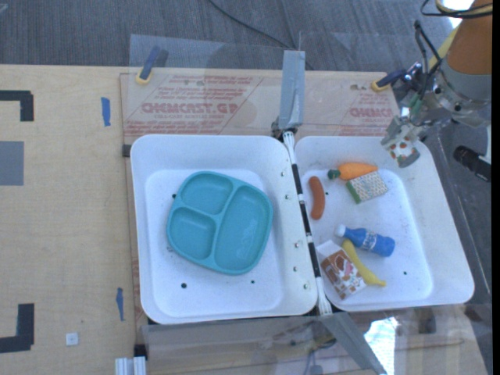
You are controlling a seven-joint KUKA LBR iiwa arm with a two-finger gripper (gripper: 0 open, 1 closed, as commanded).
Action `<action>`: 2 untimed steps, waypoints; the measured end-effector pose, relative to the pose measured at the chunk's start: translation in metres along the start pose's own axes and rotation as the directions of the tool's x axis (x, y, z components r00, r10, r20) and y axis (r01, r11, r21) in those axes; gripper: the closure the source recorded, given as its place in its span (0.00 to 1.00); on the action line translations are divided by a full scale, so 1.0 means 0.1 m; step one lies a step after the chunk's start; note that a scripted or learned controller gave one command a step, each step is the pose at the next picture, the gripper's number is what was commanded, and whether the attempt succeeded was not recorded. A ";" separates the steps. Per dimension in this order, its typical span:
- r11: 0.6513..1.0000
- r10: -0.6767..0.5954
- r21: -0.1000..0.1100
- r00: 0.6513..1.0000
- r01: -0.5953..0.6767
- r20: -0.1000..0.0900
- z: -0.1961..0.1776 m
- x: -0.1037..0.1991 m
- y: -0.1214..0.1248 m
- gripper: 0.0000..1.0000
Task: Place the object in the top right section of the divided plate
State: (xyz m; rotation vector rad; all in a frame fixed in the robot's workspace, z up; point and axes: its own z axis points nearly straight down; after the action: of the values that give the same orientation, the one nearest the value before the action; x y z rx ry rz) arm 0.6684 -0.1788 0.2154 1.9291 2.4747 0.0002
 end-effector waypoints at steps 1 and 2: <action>0.993 -0.115 0.001 0.993 0.115 -0.002 -0.02 0.67 0.13 1.00; 0.980 -0.201 0.001 0.980 0.201 -0.003 0.30 1.16 0.24 1.00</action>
State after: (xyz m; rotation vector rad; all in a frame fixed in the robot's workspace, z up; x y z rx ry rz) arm 0.6639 -0.0607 0.1856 1.6710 2.6598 0.0004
